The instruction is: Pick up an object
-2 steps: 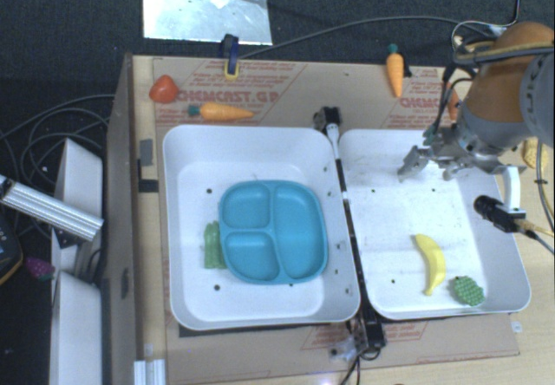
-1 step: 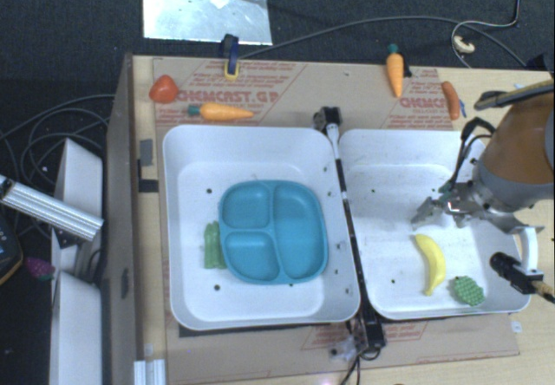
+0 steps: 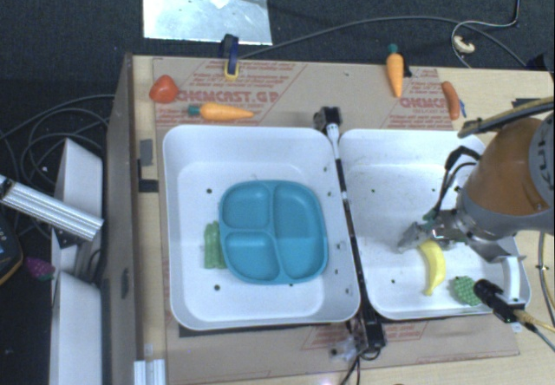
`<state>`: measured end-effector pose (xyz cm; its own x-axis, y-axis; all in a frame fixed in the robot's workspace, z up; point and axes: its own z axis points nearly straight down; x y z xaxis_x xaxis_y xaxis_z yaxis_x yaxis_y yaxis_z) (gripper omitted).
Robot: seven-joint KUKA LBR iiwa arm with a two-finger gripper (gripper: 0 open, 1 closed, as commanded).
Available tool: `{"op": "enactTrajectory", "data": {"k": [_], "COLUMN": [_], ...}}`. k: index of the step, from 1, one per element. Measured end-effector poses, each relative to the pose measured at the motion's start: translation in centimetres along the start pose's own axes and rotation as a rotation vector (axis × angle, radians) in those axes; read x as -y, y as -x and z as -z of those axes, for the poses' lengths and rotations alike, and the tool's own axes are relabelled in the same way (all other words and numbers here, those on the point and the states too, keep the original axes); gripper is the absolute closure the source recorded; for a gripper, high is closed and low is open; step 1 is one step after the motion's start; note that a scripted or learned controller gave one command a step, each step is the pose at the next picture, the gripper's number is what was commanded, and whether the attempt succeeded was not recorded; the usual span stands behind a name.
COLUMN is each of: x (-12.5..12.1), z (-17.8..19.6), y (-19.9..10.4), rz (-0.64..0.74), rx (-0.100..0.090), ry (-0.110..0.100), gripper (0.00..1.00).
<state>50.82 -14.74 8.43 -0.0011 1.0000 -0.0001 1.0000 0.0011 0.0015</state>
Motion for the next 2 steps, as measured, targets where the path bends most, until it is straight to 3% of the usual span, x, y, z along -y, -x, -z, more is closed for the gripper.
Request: {"op": "enactTrajectory", "data": {"k": [1,2], "x": [-0.1,0.4], "z": [1.1,8.6], "y": [0.0,-1.7], "rz": [0.001,0.002], "rx": [0.0,0.0], "ry": [0.002,0.002], "gripper": [1.0,1.0]}}
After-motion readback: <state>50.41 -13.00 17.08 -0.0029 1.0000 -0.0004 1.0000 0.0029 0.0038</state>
